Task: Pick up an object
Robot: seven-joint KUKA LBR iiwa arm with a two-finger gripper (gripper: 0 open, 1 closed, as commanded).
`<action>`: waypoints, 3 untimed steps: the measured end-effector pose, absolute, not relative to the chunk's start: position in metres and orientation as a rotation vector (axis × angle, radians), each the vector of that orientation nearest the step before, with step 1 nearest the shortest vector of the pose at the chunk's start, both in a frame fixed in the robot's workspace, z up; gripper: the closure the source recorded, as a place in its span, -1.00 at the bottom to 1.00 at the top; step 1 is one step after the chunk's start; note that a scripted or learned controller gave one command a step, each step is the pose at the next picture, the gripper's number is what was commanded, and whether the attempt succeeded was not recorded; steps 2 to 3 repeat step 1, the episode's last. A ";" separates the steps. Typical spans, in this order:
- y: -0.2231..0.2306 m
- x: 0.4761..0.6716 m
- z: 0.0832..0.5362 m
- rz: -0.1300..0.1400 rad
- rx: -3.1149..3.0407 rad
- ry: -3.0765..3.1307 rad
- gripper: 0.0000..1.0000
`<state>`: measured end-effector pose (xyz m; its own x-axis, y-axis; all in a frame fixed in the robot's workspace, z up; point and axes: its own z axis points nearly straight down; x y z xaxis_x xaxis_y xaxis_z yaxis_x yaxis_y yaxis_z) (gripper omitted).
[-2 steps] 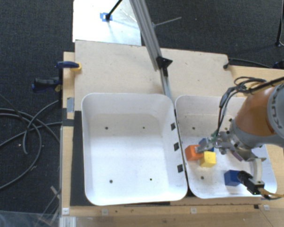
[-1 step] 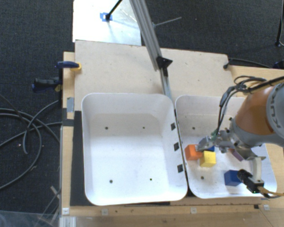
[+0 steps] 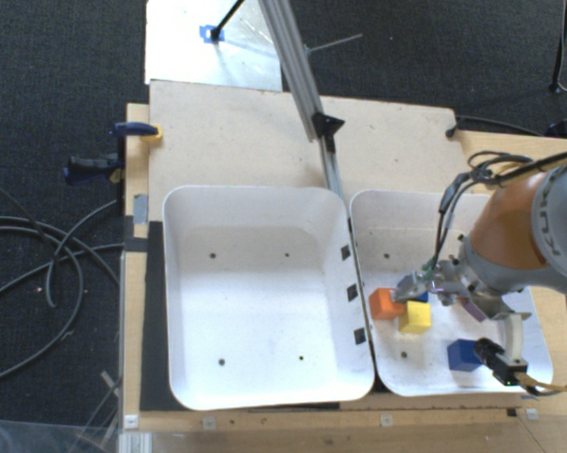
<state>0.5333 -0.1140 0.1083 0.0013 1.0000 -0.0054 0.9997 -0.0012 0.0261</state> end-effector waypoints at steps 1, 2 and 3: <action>-0.113 0.534 0.108 0.023 2.205 2.205 -1.00; -0.113 0.534 0.108 0.023 2.205 2.205 -1.00; -0.113 0.534 0.108 0.023 2.205 2.205 -1.00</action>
